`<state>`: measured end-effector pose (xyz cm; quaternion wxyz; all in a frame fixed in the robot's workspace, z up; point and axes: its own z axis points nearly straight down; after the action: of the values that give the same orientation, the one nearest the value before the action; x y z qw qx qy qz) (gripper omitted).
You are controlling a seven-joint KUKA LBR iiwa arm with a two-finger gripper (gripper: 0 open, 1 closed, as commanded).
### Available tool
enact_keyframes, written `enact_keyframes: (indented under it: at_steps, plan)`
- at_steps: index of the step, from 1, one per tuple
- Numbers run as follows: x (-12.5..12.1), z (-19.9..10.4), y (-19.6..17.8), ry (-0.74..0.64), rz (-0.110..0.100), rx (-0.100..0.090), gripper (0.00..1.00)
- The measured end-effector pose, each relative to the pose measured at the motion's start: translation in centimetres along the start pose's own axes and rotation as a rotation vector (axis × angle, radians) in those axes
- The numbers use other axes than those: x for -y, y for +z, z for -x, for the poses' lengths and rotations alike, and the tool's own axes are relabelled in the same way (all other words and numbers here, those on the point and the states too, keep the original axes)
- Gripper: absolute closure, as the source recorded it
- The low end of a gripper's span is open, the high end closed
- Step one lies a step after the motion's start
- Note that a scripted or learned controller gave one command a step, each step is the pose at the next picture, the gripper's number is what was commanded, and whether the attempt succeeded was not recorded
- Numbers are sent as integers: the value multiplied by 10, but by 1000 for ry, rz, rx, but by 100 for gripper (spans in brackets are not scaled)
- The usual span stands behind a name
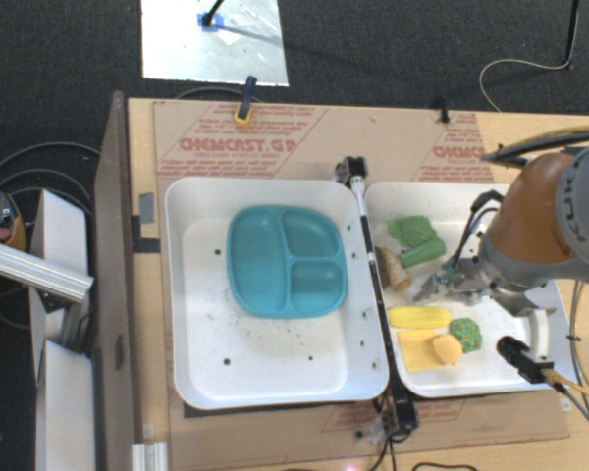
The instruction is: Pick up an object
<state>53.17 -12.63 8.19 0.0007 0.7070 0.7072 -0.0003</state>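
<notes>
over the right bin: gripper (440, 285) hangs low among the food items, arm reaching in from the right
tool state: cannot tell how far it is parted or whether it has anything
targets: green pieces (414, 237), brown piece (393, 269), corn (419, 316), broccoli (465, 334), yellow block (424, 350), all in the right bin (491, 386)
risk: crowded items may get nudged aside, so a closing grasp likely slips
left bin (201, 263): teal tray (286, 262), well apart

The bench (275, 130) bears two white bins (201, 361) side by side.
</notes>
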Motion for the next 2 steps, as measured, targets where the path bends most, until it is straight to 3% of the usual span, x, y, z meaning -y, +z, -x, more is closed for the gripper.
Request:
enact_keyframes:
  at_steps: [1, 2]
  plan:
    - [-67, -34, -4, -8, 8, 0, 0]
    - [-66, -30, -15, -4, 8, 1, 100]
